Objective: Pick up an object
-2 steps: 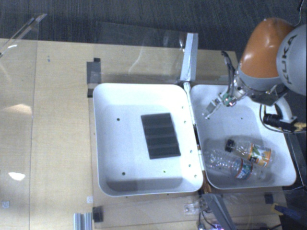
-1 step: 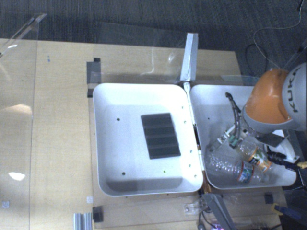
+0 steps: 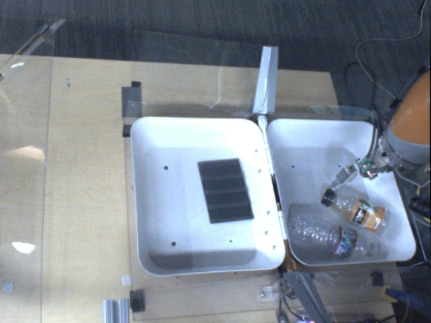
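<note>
Approach step: gripper (image 3: 350,173) is low in the right bin (image 3: 303,136), just above the small amber bottle (image 3: 357,209) near its cap end. Can't tell the state of the jaws. Clear crushed bottle (image 3: 323,234) lies beside it. Next: centre over bottle neck, descend, close, lift.

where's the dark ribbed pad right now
The dark ribbed pad lies flat near the middle of the left bin, left of the divider between bins.
</note>
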Controlling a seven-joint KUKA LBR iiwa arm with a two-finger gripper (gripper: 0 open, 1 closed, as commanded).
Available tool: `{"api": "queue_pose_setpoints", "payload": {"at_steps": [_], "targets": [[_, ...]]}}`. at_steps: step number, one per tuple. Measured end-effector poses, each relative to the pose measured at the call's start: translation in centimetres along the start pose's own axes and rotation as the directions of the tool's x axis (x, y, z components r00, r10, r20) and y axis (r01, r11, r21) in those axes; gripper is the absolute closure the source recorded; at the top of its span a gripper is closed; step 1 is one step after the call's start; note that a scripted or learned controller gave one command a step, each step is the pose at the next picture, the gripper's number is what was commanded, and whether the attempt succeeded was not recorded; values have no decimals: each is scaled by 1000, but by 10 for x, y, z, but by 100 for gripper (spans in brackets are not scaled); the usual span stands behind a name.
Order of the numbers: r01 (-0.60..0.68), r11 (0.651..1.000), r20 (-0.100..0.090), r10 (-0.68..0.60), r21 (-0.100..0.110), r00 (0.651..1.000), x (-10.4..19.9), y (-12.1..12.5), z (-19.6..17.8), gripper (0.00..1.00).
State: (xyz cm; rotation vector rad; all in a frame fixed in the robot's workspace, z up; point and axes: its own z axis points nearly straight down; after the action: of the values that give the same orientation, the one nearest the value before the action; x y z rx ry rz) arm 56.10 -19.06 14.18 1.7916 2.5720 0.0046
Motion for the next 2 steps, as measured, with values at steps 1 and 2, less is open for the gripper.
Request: {"api": "queue_pose_setpoints", "payload": {"at_steps": [1, 2], "targets": [[42, 999, 3, -42, -5, 999, 19, -43, 52, 0], [-477, 879, 4, 477, -18, 879, 27, -61, 51, 0]]}}
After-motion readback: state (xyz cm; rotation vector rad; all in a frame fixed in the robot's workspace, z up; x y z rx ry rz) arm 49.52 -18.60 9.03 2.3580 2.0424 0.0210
